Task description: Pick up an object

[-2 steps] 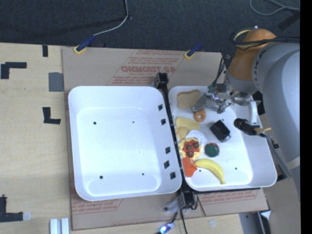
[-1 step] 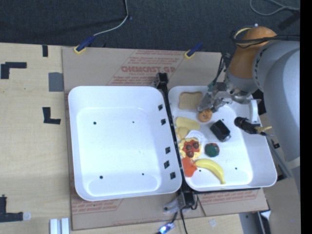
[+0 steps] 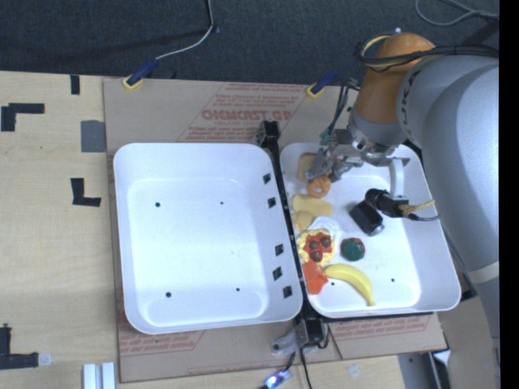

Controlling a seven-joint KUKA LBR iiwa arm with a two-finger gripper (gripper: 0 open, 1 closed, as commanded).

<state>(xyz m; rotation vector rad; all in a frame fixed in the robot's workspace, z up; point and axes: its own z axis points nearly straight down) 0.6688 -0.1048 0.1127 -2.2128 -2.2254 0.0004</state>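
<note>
Right bin (image 3: 405,259): holds all the loose things, crowded along its left wall from 11 o'clock round to 6 o'clock.
Left bin (image 3: 195,241): beside it on the bench (image 3: 49,217), at 9 o'clock from the right bin.
End effector (image 3: 329,165): low over the right bin's 11 o'clock corner, the arm reaching in from 2 o'clock; how wide it stands I cannot tell, since its tip is small and merges with what lies under it.
Nearest thing: a small orange-brown lump (image 3: 319,187), just at 7 o'clock of the end effector, touching it or nearly so; nothing shows it to be held.
Other candidates: a pale yellow piece (image 3: 311,208) at 6 o'clock of the lump, then a red-and-yellow toy (image 3: 316,245), a green ball (image 3: 352,250) near the bin's middle, and a banana (image 3: 350,281) at 6 o'clock by the front wall.
Step in hand: by my reading, the descent or the grasp itself on the orange-brown lump; the lift is not yet done.
Next move calls for: closing squarely on the lump, which sits tight to the bin wall, then a straight rise to check that it comes along.
</note>
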